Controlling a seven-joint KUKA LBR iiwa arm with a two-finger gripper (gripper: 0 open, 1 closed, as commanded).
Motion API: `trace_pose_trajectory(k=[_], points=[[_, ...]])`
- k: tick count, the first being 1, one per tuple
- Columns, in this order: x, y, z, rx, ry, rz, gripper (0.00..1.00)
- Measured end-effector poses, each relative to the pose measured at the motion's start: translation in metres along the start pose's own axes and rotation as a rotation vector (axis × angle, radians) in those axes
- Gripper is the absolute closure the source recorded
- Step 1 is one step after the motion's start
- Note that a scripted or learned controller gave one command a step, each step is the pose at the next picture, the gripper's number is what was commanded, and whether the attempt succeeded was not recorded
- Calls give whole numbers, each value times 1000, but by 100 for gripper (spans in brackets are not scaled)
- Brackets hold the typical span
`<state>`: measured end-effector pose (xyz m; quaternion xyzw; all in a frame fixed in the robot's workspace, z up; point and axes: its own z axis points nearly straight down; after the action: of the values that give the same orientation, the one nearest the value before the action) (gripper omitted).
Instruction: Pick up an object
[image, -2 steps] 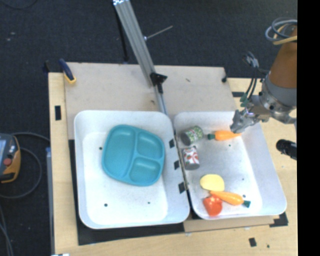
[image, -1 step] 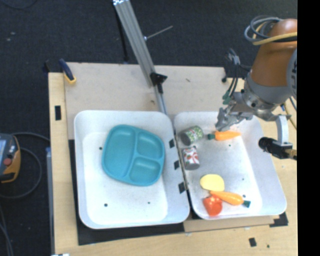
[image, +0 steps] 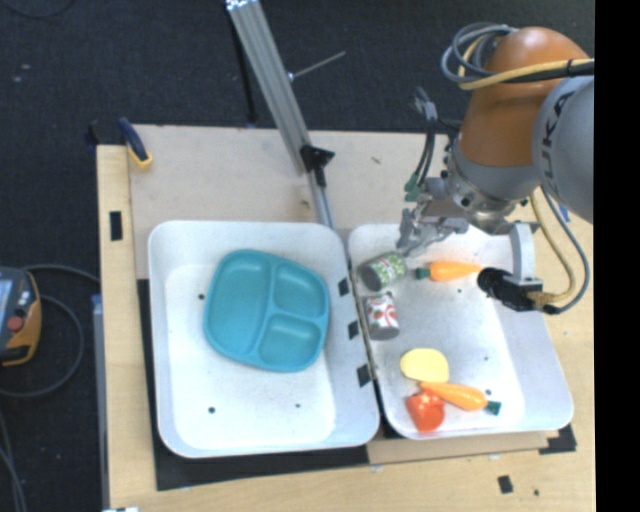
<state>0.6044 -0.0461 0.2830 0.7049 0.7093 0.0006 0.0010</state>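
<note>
- Nearest the camera, at the front of the right bin (image: 545, 385), lie a red pepper-shaped item (image: 426, 411), a carrot (image: 462, 396) touching it, and a yellow rounded piece (image: 424, 363) just behind both.
- Left bin (image: 170, 300) holds one teal divided plate (image: 268, 309), lying flat near the bin's middle.
- Along the right bin's left wall, a small can with a red and white label (image: 382, 316) lies on its side.
- Behind that can, a second can with a green label (image: 384, 270) lies tilted near the back left corner of the right bin.
- A second carrot (image: 451, 270) lies just to the right of the green-labelled can, close to it; contact between the two cannot be confirmed.
- Gripper (image: 415, 236) hangs over the back left corner of the right bin, directly above the green-labelled can. Whether it is released or clenched cannot be told from this angle, and no object is seen between its fingers.
- Arm (image: 510, 110), grey with an orange section, enters from the right above the right bin's back edge.
- A metal rail (image: 280, 105) runs diagonally from the top of the view down to the gap between the bins.
- Both bins rest on a wooden bench (image: 200, 175).
</note>
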Motion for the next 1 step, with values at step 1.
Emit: trace_pose_trajectory(k=[1], points=[[52, 0, 19, 2, 1, -1, 100]])
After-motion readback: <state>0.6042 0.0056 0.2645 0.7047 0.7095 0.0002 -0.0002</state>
